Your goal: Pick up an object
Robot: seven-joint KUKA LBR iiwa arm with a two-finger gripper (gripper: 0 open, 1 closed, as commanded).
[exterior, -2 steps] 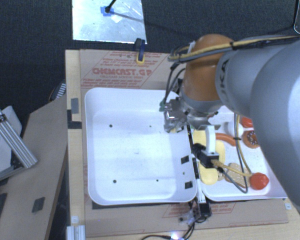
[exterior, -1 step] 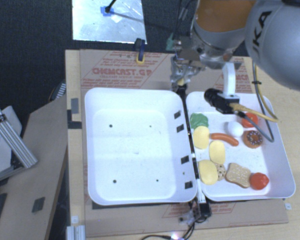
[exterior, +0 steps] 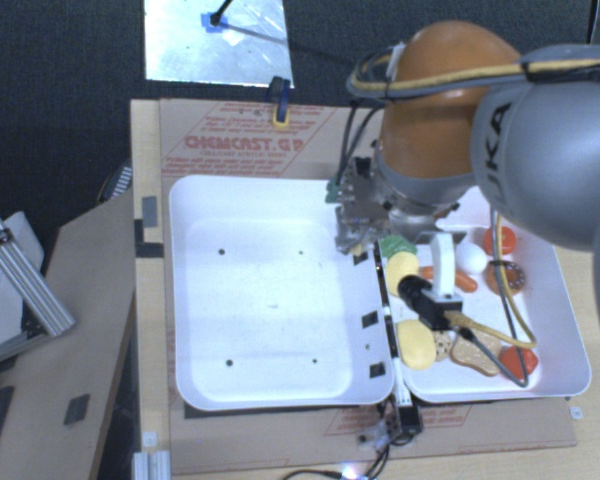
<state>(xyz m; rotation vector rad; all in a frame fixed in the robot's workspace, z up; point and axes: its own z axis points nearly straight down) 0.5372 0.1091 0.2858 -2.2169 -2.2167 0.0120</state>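
My gripper (exterior: 353, 233) hangs low over the dividing rims between the two bins, near the back left corner of the right bin (exterior: 570, 353). Beside it, to the right, lie a green piece (exterior: 396, 245) and a yellow lemon-like object (exterior: 402, 268). Another yellow rounded object (exterior: 415, 341) rests near the bin's front left. Further right are a white ball (exterior: 472, 258), an orange carrot-like piece (exterior: 462, 281), a red-orange item (exterior: 501, 240) and a brown ring-shaped item (exterior: 506, 278). The wrist hides the rear part of this bin. I see nothing between the fingers.
The left bin (exterior: 195, 268) shows its white floor. A tan flat piece (exterior: 473, 355) and a red-handled tool (exterior: 517, 364) lie at the right bin's front. Cardboard (exterior: 240, 143) lies under both bins, with a yellow-blue clamp (exterior: 279, 103) at the back.
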